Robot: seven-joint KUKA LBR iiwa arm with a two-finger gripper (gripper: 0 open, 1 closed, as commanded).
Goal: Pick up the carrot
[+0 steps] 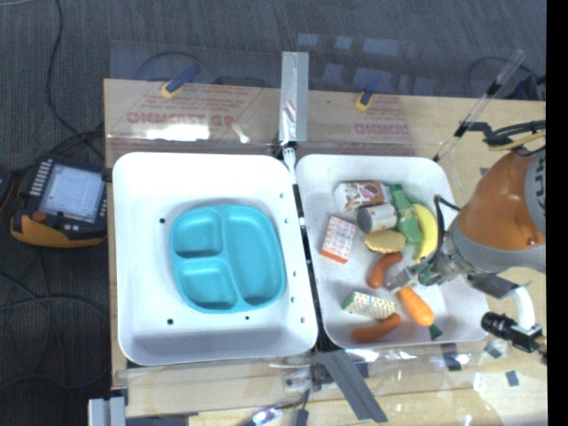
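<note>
The step in hand looks like the approach: the fingers hang low inside the right bin, just above and beside the carrot, and nothing is seen lifted between them. Whether they are spread or pressed together cannot be told; the tips are small and dark against the clutter, and the grey and orange arm covers the wrist. The carrot lies on the bin floor directly below the tips, slanting down toward its green stub, apparently not yet pinched. A short drop is likely needed next, straddling the carrot across its narrow width. Crowding is the risk: a sausage lies just to the left of the tips, a wrapped snack and another sausage lower left, a banana just beyond. Farther off sit a carton and the blue tray in the left bin.
</note>
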